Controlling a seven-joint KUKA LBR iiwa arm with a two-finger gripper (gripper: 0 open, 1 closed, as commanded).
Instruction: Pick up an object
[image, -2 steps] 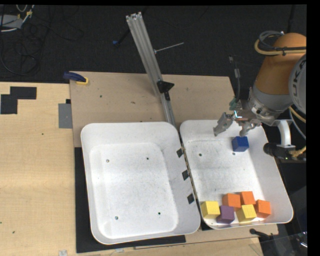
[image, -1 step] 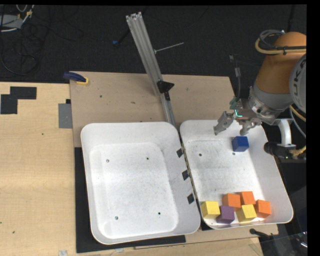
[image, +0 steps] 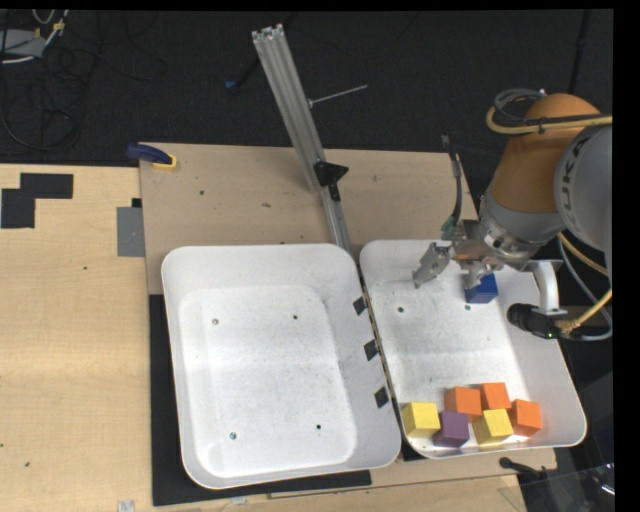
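My gripper (image: 453, 274) hangs over the far part of the right bin (image: 440, 340), its fingers spread open. A blue block (image: 482, 289) sits by the right finger, touching or just under it, not between the two fingers. At the bin's near edge lies a cluster of blocks: a yellow one (image: 422, 416), a purple one (image: 454, 429), another yellow one (image: 492, 426), and three orange ones (image: 463, 400), (image: 494, 393), (image: 526, 415).
The left bin (image: 260, 360) stands beside the right one, with black clips (image: 370, 348) along the shared rim. A slanted aluminium rail (image: 300, 120) rises behind the bins. Bare white floor lies in the middle of the right bin.
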